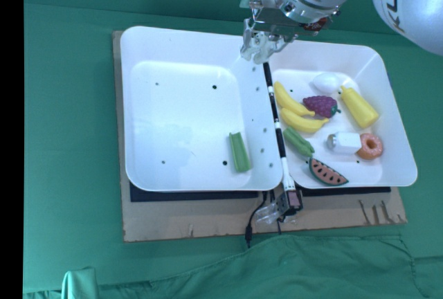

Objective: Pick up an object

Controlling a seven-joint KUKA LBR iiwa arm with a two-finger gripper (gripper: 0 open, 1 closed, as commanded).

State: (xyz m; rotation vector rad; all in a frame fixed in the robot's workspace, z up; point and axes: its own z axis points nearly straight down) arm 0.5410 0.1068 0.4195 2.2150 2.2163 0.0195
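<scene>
The arm reaches in from the upper right, its tool (259, 46) pointing down.

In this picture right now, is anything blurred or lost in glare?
In the camera view the toys in the right bin are sharp; the white egg nearly fades into the bright bin; the gripper is slightly soft; the celery stick in the left bin casts little shadow.

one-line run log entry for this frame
gripper: over far end of divider between bins, nothing seen held | left bin: celery stick | right bin: bananas, grapes, donut, watermelon slice
</scene>
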